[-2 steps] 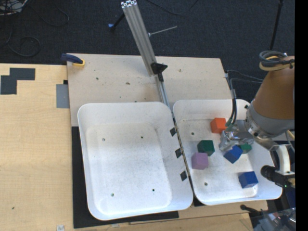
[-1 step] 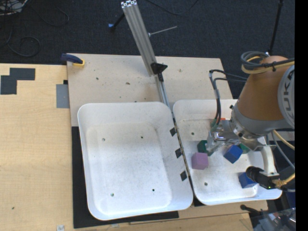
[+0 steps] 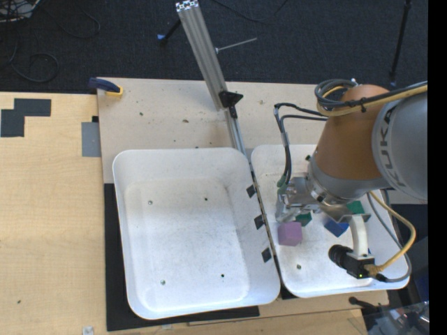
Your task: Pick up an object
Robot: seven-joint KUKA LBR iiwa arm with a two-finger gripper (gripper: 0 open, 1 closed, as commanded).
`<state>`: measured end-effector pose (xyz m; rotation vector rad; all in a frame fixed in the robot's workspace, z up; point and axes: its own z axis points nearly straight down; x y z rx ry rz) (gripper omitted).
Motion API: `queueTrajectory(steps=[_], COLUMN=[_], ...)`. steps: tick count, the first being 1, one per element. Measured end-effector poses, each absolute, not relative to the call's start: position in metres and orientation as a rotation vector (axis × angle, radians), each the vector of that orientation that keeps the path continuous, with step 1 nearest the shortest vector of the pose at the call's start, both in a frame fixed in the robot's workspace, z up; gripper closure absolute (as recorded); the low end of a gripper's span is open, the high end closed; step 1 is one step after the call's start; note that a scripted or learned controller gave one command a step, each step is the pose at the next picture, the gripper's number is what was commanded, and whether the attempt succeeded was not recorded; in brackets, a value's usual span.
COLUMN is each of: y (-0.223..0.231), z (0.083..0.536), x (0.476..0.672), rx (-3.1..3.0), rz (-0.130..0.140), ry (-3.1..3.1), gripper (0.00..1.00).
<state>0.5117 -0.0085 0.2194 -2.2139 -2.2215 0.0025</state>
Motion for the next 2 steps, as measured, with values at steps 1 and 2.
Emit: queueTrajectory(steps=[1, 2], y=[0.039, 0.095], z=[0.213, 0.228], x=[0.51, 0.504], rx=[-2.213, -2.212], rz=[0.005, 0.0], ry=[-2.22, -2.225], gripper=[1.0, 1.0])
